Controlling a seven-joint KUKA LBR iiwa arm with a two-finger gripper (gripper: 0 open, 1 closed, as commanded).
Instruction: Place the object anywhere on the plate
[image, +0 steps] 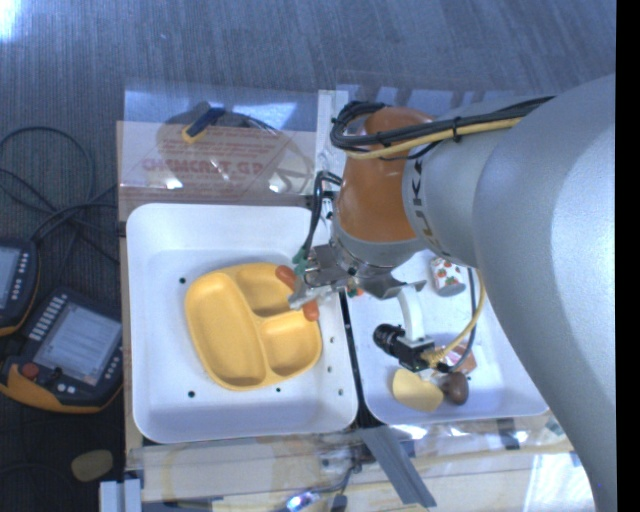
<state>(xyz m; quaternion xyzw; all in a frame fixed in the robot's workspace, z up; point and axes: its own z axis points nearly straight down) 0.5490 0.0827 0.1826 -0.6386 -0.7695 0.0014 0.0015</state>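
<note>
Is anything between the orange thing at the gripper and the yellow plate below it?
Nothing visible. The small orange-red object sits at the gripper, right over the right rim of the yellow divided plastic plate in the left white bin.

A robotics lab: teach pendants (55, 345) (cabled) lie on grey carpet (60, 80) beside the bench.
</note>
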